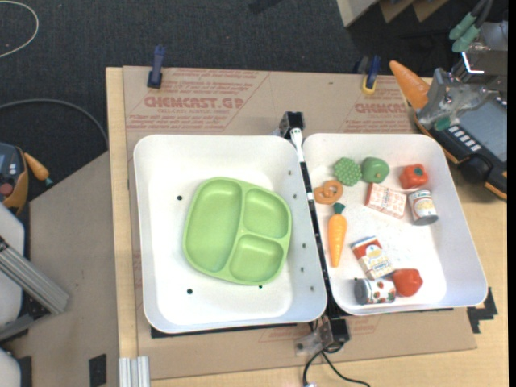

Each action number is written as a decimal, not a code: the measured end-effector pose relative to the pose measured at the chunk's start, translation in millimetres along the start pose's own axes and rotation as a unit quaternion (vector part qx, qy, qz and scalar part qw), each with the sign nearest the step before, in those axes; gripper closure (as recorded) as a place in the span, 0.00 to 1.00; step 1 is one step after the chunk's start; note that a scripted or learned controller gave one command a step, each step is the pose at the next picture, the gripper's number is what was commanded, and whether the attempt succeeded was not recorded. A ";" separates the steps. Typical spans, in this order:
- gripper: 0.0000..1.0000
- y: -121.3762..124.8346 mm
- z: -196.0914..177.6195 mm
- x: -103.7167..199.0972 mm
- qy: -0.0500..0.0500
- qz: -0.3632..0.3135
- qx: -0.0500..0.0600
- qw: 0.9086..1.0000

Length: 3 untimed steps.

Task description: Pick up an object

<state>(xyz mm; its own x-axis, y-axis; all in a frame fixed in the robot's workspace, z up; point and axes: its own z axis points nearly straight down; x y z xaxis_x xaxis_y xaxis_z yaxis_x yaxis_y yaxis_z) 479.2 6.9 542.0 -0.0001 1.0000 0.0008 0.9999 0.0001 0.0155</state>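
The picking up does not look started. All the toys lie in the right bin (459, 240), in the lower right part of the frame, and none is lifted.

The orange carrot (336, 235) lies near the bin's left wall, with a small orange ring (329, 192) just above it. Higher up sit a bumpy green ball (347, 170) and a green apple (375, 168), side by side. A red tomato (414, 176) is to their right. Below that are a little box (387, 201) and a small can (422, 207). Near the bottom edge lie a carton (373, 258), another can (373, 289) and a red pepper (407, 281) (these three are crowded together).

The left bin (153, 216) holds a green plate (237, 230) with three parts.

The arm's end (455, 95) is at the upper right of the frame, off past the bin's corner, well apart from every toy. I cannot tell how the jaws stand, because that part is too muddled to read. So everything is left to do: come over the bin, go down, grab one toy and lift it.
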 end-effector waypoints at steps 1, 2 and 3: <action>1.00 46.3 8.3 71.5 0.000 -0.004 0.005 1.000; 1.00 125.8 10.6 140.9 0.000 -0.003 0.006 1.000; 1.00 137.9 9.8 220.6 0.001 -0.004 0.006 1.000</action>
<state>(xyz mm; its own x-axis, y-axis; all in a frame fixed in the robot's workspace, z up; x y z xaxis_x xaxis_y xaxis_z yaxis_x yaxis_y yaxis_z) 617.3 227.5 534.5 -0.0085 1.0000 0.0028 1.0000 0.0085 0.0039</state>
